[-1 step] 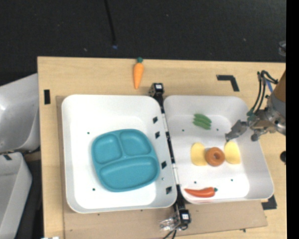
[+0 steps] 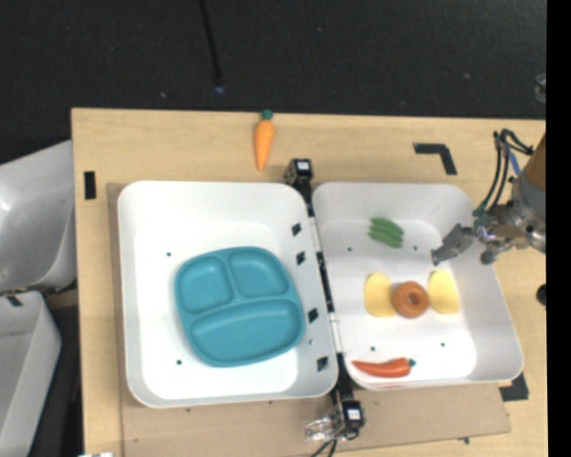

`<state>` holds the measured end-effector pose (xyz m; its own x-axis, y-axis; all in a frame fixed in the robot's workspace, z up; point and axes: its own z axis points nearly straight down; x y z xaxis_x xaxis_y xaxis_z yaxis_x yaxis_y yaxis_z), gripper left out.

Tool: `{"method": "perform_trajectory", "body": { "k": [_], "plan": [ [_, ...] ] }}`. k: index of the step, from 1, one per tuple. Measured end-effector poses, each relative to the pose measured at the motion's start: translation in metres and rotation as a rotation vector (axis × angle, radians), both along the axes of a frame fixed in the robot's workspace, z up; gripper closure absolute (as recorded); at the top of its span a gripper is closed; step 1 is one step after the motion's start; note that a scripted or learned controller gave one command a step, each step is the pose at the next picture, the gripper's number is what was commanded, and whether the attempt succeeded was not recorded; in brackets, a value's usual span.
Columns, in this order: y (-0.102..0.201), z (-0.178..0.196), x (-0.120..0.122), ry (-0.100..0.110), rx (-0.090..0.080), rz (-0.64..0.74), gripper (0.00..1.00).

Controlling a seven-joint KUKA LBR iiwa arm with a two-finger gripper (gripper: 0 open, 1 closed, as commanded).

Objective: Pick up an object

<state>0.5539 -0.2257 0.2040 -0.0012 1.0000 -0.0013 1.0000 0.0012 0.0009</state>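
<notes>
The right bin (image 2: 495, 346) holds a green pod (image 2: 386, 231), an orange ring-shaped toy (image 2: 411, 299) between two yellow pieces (image 2: 379, 294) (image 2: 444, 292), and a red chili (image 2: 383, 367) at its front rim. My gripper (image 2: 471, 248) hangs over the bin's right side, just above and right of the yellow pieces. Its fingers (image 2: 450, 247) are spread, with nothing between them. The arm comes in from the right edge.
A blue divided plate (image 2: 240, 305) lies in the left bin (image 2: 138, 255). An orange carrot (image 2: 264, 141) rests on the wooden bench behind the bins. Black clips (image 2: 299, 170) sit along the seam between the bins.
</notes>
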Motion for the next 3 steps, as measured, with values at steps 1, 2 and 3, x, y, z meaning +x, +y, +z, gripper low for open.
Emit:
{"method": "perform_trajectory", "body": {
  "k": [1, 2, 3],
  "plan": [
    [0.009, -0.056, -0.002, 0.004, 0.001, 0.000, 0.00],
    [0.008, -0.106, -0.003, 0.003, 0.000, -0.002, 0.00],
    [0.007, -0.092, -0.001, -0.004, -0.002, -0.004, 1.00]
  ]
}}
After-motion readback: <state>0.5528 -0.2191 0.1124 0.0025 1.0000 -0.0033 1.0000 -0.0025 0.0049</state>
